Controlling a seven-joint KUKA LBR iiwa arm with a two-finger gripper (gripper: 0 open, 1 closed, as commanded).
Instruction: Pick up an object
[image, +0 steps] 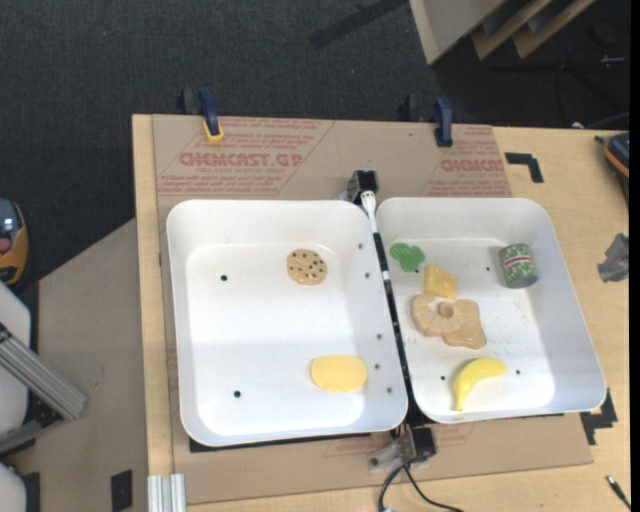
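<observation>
I'm looking down on two shallow white bins set side by side. The left white bin (180, 300) and the right white bin (572, 300) touch along their inner rims, with a thin black strip (378, 262) running down the seam.

Candidate objects for the pick, left bin first. A round tan cookie with dark chips (306, 266) lies flat in the upper middle. A smooth yellow oval piece (338, 374) lies near the bottom right corner of that bin. The two are well apart.

In the right bin, a small green leafy piece (407, 255) sits at the upper left, near the seam. Just below and right of it is a yellow wedge-shaped block (440, 281). That block touches a flat tan bread-like piece with a hole in it (449, 320). A yellow banana (476, 378) lies below that, curved, near the bottom wall and apart from the tan piece. A small grey can with a green and red label (517, 265) sits by the right wall near the top, apart from everything else. I can't tell if it is upright or tilted.

Both bins rest on a brown cardboard sheet with red print (300, 150). Two blue clamps (209, 110) sit on its far edge. Black cables (410, 460) trail off at the near edge, below the seam.

Jaw state: I cannot tell from this view.
</observation>
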